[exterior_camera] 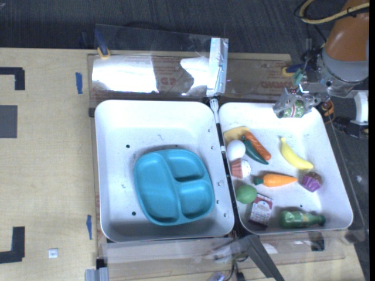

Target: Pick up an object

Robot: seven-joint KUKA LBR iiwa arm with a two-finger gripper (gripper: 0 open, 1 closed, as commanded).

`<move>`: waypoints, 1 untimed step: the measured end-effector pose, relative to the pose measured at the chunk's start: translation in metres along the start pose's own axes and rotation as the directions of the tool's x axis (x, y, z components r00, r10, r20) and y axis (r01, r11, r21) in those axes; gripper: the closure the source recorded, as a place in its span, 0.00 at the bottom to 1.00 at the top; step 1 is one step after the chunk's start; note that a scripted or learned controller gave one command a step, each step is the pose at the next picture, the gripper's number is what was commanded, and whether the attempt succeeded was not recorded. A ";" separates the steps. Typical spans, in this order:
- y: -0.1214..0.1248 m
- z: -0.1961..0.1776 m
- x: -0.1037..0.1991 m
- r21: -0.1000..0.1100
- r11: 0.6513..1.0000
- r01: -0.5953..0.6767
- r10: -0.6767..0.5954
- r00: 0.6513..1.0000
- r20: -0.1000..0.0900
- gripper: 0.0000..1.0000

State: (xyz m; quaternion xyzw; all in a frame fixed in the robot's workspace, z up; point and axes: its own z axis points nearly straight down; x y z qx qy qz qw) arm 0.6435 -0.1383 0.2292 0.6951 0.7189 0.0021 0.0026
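Tool (295,105) over right bin (337,174) top rim, pinching small green-white object (299,108).

Robot lab: taped bench (47,157), white bins (111,122)

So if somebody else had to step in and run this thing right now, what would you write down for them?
Gripper: over the far corner of the right bin, with a small green object between its fingers, so a pick looks made.
Right bin also holds: banana, carrot, purple piece, green bottle, white egg, green ball, and more.
Left bin: blue divided tray.
Left to do: confirm the grasp holds as the arm lifts.
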 end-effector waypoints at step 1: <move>-0.029 0.012 0.053 0.012 0.991 0.131 -0.131 0.991 -0.004 1.00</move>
